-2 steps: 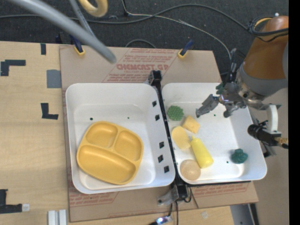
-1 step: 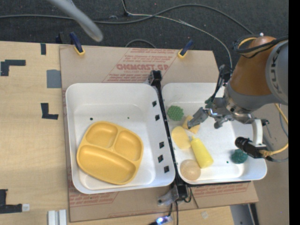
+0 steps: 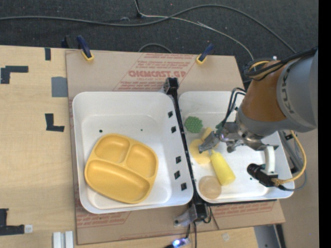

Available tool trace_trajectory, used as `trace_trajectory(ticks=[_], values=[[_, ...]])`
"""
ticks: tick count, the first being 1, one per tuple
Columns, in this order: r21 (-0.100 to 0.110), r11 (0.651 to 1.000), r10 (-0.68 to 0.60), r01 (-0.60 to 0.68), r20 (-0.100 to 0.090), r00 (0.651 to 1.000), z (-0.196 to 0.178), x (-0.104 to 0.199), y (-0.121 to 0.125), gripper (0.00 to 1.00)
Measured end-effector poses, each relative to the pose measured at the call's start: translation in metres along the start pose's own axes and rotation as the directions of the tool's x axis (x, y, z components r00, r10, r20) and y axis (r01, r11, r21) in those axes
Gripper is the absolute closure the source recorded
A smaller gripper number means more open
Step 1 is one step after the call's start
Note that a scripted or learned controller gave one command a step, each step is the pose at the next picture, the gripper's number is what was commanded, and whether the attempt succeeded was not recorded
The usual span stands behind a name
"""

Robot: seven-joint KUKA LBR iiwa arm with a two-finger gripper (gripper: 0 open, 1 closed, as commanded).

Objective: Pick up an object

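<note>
In the right bin point(image 3: 258, 190) lie a green knobbly piece point(image 3: 193, 123), a pale yellow flat piece point(image 3: 198, 152), a yellow cylinder-shaped object point(image 3: 221, 168) and a tan round cup-like object point(image 3: 210, 187). My gripper point(image 3: 216, 141) hangs low over the left half of this bin, its dark fingers point(image 3: 208, 142) just above the pale yellow piece and the top end of the yellow cylinder. The fingers look spread, with nothing seen between them. The grey arm with its orange band point(image 3: 264, 99) covers the bin's right part.
The left bin point(image 3: 83, 118) holds a yellow divided plate point(image 3: 121, 167). A black divider point(image 3: 178, 138) runs between the bins. Two clamps point(image 3: 85, 49) hold the cardboard base at the back. Cables trail across the dark floor behind.
</note>
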State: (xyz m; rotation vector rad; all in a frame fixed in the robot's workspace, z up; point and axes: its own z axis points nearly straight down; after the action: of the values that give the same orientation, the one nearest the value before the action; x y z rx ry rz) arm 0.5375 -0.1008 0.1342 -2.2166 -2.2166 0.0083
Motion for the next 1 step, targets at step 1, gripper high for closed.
trace_trajectory(ticks=[1], values=[[-0.008,1.0,-0.001,0.001,0.002,1.0,0.0521,0.0004,0.0002,0.0]])
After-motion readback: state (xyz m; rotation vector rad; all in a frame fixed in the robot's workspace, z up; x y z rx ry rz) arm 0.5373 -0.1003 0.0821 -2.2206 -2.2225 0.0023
